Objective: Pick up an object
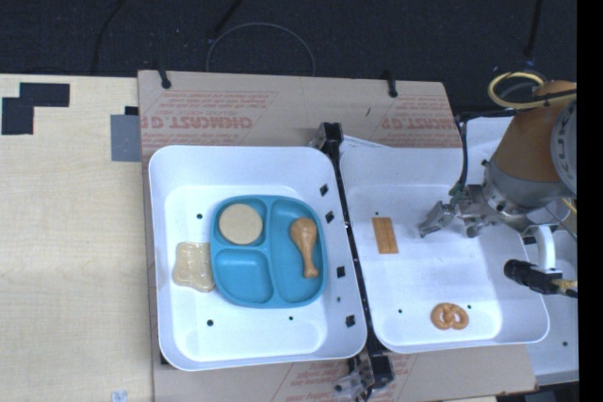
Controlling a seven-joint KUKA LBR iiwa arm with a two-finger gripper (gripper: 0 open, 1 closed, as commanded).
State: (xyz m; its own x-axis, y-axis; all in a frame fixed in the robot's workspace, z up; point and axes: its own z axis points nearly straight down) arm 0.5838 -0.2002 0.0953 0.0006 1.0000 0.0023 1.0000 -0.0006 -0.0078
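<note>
Currently, gripper [435,223] hovers in the right bin [513,327] just right of the orange block [384,234], apparently lined up to grasp it, jaws' state unclear.

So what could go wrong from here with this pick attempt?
The gripper sits low in the right bin, beside the flat orange block but not over it, so a close here may grab nothing. The block lies flat on the floor, so the fingers could slide over it or push it toward the divider. The pretzel sits near the bin's front wall, leaving little room for a finger on that side.
</note>
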